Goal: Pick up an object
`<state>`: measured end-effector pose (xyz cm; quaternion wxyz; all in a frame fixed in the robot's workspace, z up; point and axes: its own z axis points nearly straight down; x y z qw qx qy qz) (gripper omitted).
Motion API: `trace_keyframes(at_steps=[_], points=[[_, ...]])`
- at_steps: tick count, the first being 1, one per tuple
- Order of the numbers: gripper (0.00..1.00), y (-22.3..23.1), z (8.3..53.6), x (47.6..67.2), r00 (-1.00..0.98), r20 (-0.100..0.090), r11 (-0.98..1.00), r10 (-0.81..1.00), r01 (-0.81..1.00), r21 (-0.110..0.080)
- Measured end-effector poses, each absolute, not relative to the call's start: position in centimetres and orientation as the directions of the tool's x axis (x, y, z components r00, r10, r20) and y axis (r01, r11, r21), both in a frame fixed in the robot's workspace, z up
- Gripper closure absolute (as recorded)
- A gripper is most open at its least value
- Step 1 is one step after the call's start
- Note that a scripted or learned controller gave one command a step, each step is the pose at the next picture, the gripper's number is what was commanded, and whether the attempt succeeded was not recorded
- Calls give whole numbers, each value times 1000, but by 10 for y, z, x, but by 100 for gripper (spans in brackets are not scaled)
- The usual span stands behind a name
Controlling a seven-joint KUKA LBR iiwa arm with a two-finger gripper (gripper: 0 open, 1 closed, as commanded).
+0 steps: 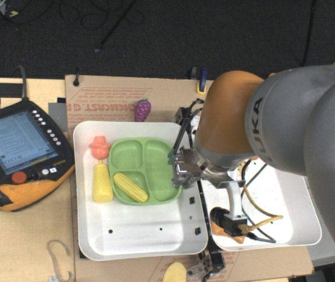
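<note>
Camera view, quick pass: where's the gripper [179, 168]?
B: Low over the left bin [132, 239], right at the right-hand rim of the green plate [133, 154]. The arm [284, 122] comes in from the right and covers much of the right bin [299, 216].
A: Open, closed, pinching anything?
B: Can't tell, since the wrist hides the tip. Nothing visibly held.
A: Pickable stuff?
B: All in the left bin. Corn cob [131, 187] lies slantwise in the plate's lower-left compartment. Yellow bottle [101, 183] lies just left of the plate, touching its rim or close to it. Pink toy [99, 148] sits just above the bottle, at the plate's upper-left edge. The corn is well left of the gripper, and the bottle and pink toy are farther still.
A: Outside the bins?
B: Purple grapes [142, 108] on the cardboard [105, 98] behind the left bin, a yellow rounded thing [175, 271] in front of it at the bottom edge, and a teach pendant [20, 151] on the bench at far left.
</note>
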<state>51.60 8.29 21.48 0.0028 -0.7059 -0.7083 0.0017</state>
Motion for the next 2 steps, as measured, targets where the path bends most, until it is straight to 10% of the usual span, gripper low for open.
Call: trace_keyframes(at_steps=[2], points=[[100,97,217,516,-1,0,1,1000,1000,-3]])
